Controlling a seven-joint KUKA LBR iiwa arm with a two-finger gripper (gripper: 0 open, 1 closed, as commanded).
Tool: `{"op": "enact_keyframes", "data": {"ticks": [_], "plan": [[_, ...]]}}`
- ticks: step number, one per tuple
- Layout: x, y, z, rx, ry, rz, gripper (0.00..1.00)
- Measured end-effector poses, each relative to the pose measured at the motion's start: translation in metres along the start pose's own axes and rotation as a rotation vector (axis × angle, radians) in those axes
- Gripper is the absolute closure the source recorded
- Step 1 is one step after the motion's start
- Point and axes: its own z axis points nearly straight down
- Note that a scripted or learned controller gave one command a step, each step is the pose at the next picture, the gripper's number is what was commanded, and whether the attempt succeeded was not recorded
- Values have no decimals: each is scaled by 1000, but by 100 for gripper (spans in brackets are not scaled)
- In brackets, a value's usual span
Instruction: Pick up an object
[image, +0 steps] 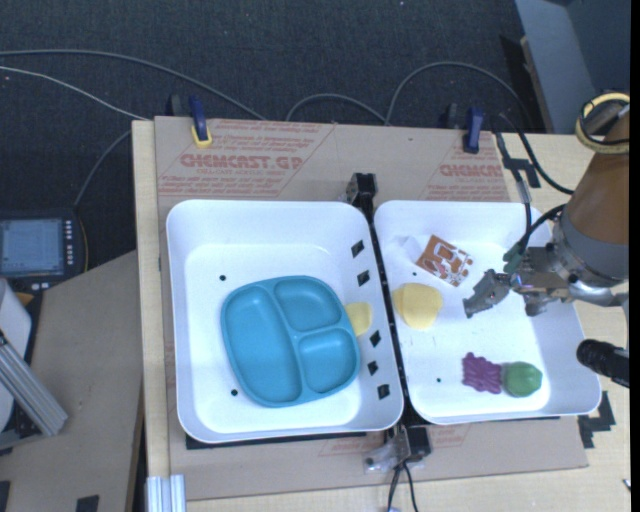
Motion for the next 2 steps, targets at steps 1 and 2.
{"op": "enact_keyframes", "data": {"ticks": [1, 2], "plan": [[0, 2, -5, -10, -1, -3, 0], [-2, 10, 42, -5, 0, -2, 0]]}}
